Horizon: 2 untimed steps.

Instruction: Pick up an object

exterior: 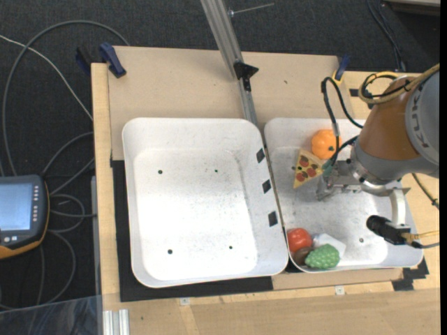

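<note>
We found four objects in the right bin (349, 239). A pizza slice (305, 167) lay in the upper part of the bin, with an orange (323, 144) touching its upper right edge. A tomato (299, 239) and a green bumpy object (323, 257) sat close together in the near left corner, the green one partly on a small white item (330, 243).

The tool (328, 185) was low in the right bin, just beside the pizza slice on its right and below the orange. We could not tell from this view whether it was released or clenched, and we saw no object in it. The arm (391, 135) entered from the right, its orange band above the tool and dark cables (342, 107) looped along it. A black part (384, 229) projected from the wrist over the lower right of the bin.

The left bin (192, 201) stood against the right bin, with three black clips (266, 185) along the shared edge. Both bins rested on the desk (181, 82). A metal rail (223, 30) ran from the top of the view down to the gap between the bins. A handheld pendant (21, 211) lay on the floor to the left, with grey cables (49, 68) trailing near it.
</note>
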Each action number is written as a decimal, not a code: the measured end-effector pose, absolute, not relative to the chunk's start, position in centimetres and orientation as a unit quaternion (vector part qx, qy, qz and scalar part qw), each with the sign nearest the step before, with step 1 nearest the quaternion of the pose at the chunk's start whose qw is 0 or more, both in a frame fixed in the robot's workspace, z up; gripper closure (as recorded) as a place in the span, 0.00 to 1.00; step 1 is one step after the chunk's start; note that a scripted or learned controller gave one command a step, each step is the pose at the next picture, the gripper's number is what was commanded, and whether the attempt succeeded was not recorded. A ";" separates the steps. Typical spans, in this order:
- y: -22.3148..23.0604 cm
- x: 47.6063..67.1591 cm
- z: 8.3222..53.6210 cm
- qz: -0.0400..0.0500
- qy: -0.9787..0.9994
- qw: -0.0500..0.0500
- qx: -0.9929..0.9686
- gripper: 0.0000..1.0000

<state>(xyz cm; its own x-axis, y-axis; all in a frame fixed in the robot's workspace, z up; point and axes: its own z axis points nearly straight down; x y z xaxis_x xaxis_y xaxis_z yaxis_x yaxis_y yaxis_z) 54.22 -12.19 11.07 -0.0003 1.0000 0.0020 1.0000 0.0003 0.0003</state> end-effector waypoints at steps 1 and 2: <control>-11.7 53.7 15.7 -0.002 -0.708 -0.002 -0.707 1.00; -11.4 53.0 20.6 -0.002 -0.708 -0.002 -0.707 1.00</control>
<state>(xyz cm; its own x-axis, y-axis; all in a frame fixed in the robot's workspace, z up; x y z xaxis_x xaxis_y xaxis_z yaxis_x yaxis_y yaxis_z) 53.00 -11.38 20.64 -0.0016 1.0000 -0.0006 1.0000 0.0016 0.0056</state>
